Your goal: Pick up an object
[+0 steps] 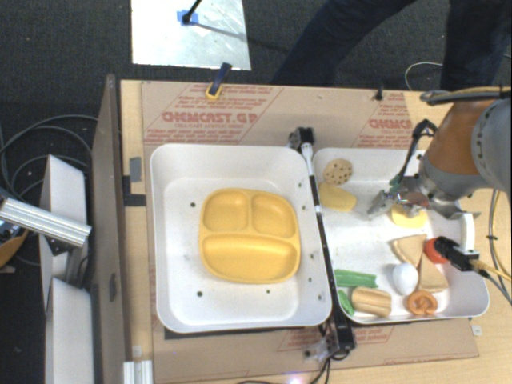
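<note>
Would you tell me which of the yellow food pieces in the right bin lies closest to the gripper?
The round yellow piece directly under the gripper. The yellow wedge lies farther left, below the cookie.

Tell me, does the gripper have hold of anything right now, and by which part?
Cannot be told. The gripper is low in the right bin, at a yellow piece, but nothing shows between its fingers.

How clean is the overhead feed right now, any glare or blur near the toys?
Camera view: even light, soft shadows inside both bins; the yellow plate is sharp; glare on the foil sheet up top; the gripper looks slightly smeared, as do the small toys near it.
</note>
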`<action>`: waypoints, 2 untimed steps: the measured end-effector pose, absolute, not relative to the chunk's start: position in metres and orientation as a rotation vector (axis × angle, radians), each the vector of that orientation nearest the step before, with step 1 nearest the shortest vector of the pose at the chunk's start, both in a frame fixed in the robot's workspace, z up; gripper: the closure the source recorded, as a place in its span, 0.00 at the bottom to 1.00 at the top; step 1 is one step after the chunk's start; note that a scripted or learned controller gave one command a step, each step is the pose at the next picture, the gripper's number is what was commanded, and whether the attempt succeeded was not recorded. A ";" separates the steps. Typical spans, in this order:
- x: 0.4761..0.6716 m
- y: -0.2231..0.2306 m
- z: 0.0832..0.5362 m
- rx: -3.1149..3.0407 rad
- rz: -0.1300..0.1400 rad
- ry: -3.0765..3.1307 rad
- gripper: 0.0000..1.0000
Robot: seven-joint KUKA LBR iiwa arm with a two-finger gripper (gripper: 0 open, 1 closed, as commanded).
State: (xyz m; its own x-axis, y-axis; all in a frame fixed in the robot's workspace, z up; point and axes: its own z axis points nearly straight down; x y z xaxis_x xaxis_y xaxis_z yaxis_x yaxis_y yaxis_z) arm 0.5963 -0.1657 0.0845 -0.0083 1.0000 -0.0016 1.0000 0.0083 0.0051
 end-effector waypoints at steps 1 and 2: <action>0.674 -0.185 0.229 2.198 0.017 2.214 0.00; 0.636 -0.172 0.088 2.226 -0.007 2.229 0.00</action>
State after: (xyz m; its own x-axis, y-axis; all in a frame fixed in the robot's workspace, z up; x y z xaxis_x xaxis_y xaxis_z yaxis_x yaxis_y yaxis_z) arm 0.6365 -0.1721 0.0884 -0.0013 1.0000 0.0031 1.0000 0.0013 -0.0092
